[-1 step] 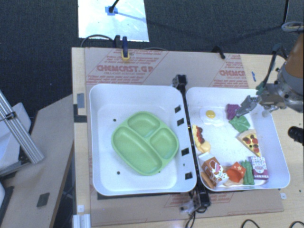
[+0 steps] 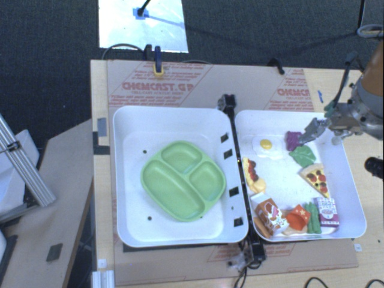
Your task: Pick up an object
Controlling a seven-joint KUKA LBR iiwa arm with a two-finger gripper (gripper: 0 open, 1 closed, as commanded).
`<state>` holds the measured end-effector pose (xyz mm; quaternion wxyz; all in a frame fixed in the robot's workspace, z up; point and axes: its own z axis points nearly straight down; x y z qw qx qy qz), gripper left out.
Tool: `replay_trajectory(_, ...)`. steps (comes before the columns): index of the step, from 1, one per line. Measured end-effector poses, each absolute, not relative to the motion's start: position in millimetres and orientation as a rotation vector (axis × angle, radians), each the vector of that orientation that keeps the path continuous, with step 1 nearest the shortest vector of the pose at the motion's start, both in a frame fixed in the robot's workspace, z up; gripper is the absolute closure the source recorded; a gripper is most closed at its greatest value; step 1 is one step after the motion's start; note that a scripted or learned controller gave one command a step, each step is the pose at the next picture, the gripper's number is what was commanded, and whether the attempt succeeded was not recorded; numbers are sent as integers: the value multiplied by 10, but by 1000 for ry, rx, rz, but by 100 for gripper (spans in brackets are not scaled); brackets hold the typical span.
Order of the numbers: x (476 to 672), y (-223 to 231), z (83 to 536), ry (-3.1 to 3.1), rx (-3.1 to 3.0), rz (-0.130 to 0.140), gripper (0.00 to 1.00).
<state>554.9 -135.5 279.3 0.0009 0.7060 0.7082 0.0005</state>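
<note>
2 white bins sit side by side. The left bin (image 2: 129, 161) holds 1 green divided plate (image 2: 183, 180) with 3 compartments. The right bin (image 2: 354, 215) holds toy food: 1 fried egg (image 2: 267, 146), 1 purple grape bunch (image 2: 294, 140), 1 green leaf (image 2: 303, 155), 1 pizza slice (image 2: 316, 178), 1 hot dog (image 2: 254, 176), 2 small cartons (image 2: 270, 216) and 1 orange piece (image 2: 297, 217). The gripper (image 2: 312, 131) hangs over the bin's far right part, just beside the grapes; whether its jaws are apart or together cannot be told.
</note>
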Motion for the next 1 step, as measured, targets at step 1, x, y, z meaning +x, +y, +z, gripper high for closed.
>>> replay_trajectory(1,5548,-1278,2192,2225,2221,-2,0)
